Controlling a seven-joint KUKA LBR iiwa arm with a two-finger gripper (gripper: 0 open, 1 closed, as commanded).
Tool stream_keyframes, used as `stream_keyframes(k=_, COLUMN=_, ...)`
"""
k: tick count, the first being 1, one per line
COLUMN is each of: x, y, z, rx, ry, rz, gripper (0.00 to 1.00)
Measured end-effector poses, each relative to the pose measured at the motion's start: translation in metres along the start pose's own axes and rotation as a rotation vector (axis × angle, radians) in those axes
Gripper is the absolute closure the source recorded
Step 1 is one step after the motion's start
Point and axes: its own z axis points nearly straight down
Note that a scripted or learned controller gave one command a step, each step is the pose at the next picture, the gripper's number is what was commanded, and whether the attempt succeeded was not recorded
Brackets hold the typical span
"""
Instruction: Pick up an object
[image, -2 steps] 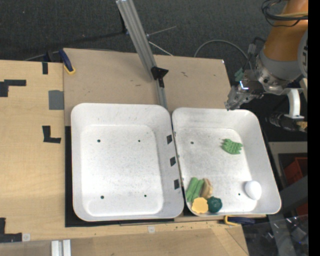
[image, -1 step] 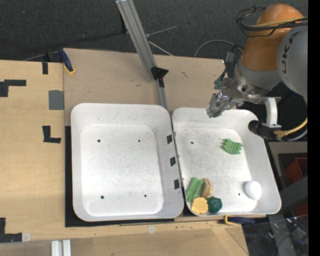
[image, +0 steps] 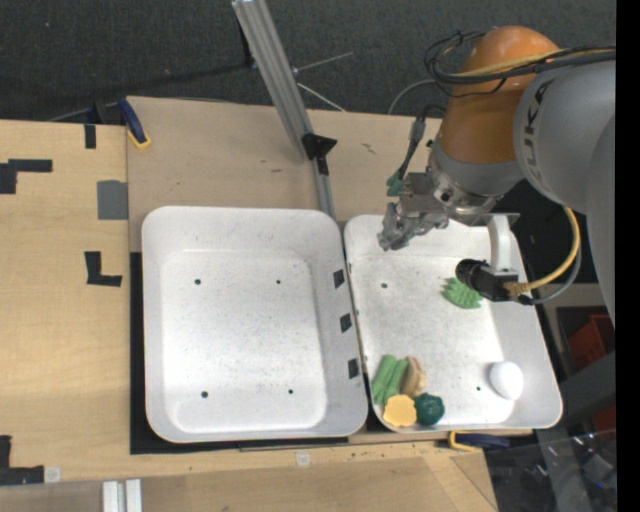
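2 white bins are set side by side on the tan counter, edges touching.

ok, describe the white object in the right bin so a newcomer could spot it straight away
Take the right bin, the one below the arm. Go to its near right corner: the small white ball lies there alone. It is rounded and nearly the bin's colour, apart from the green, tan and yellow cluster at the near left corner.

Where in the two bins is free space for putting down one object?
The left bin is bare across its floor. The right bin is free in its middle; crowded at the near-left corner cluster, with a green piece and white ball along its right side.
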Motion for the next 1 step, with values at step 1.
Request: stream_keyframes(k=1, x=0.0509, y=-0.0155, z=0.0054, rx=0.0, ry=0.0, rz=0.0, gripper=1.0)
